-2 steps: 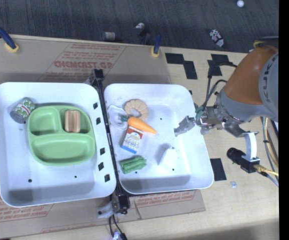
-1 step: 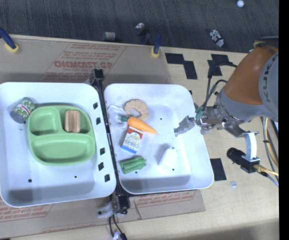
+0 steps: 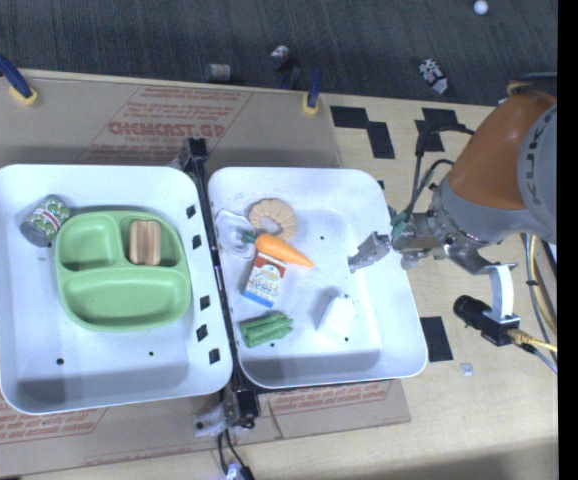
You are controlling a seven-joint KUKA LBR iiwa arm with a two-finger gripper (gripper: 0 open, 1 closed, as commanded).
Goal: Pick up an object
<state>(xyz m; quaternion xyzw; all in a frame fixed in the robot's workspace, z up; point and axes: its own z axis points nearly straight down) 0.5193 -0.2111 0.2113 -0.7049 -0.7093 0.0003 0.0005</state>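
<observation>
Over right bin's (image 3: 394, 353) right rim, your tool (image 3: 369, 252) hangs; grip state, contents: cannot tell (too small). Nearest object, pale packet (image 3: 335, 313), lies below-left. Risk: descent clips rim; carrot (image 3: 284, 250) rolls.

One fixed camera, high over the bench, looking down at a slant.

It sits far enough back to take in both white bins: the left bin (image 3: 9, 298) and the right bin (image 3: 394, 308) lie side by side across the middle of the frame. Dark carpet (image 3: 169, 18) runs along the top beyond the bench's far edge, and the arm (image 3: 499, 168) comes in from the right side.
</observation>
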